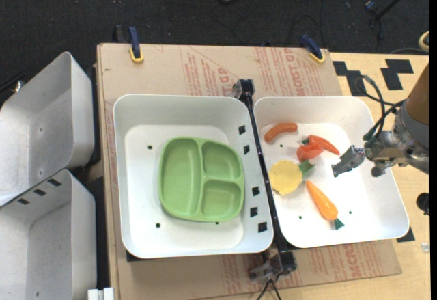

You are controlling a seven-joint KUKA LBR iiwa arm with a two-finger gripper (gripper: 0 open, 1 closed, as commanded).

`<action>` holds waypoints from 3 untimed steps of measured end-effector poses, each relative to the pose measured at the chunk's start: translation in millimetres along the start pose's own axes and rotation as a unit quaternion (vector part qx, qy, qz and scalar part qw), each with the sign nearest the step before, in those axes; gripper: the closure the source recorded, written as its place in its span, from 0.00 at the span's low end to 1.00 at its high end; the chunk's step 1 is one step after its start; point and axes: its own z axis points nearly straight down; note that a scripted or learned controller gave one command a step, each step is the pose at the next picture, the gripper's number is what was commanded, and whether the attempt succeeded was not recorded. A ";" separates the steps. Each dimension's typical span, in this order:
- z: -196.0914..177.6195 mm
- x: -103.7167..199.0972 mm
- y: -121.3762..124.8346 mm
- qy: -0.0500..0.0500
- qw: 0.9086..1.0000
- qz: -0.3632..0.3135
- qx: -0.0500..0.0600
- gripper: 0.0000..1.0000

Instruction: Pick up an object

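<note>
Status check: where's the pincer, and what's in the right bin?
Pincer over right bin, nothing between its fingers. Carrot, yellow piece, red pepper, sausage lying loose. Green plate in left bin. Nothing blocking.

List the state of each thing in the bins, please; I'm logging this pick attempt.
Gripper: above the right bin, holding nothing.
Carrot: lying flat, untouched.
Sausage: lying flat.
Red pepper: lying on the bin floor.
Yellow piece: lying beside the pepper.
Green plate: upright in the left bin.
</note>
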 end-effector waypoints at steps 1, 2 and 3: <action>-5.7 0.5 2.1 -0.001 1.000 -0.002 -0.006 0.00; 39.0 3.9 -2.3 -0.001 1.000 -0.001 -0.004 0.00; 98.4 -1.8 3.8 0.000 1.000 0.000 -0.003 0.00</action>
